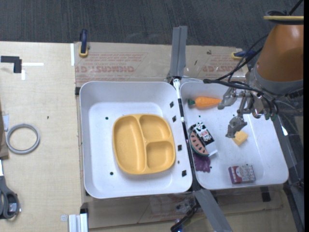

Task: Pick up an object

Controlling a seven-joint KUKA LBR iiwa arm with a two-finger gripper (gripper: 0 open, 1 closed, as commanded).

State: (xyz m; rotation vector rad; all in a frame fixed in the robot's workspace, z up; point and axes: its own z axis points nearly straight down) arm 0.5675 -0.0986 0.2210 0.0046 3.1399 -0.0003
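In the right bin (pixel 270 178) lie an orange carrot (pixel 206 101), a yellow cheese wedge (pixel 240 137), a watermelon slice (pixel 199 145), a small black-and-white carton (pixel 204 134), a purple piece (pixel 202 164) and a red-and-grey packet (pixel 242 173). My gripper (pixel 236 126) hangs from the grey and orange arm over this bin, its tip just above and left of the cheese wedge. Nothing shows between its fingers.
The left bin (pixel 96 173) holds a yellow divided plate (pixel 144 143). On the wooden bench to the left lie a grey tape ring (pixel 21 138) and scissors (pixel 7 203). Cables hang around the wrist at the right.
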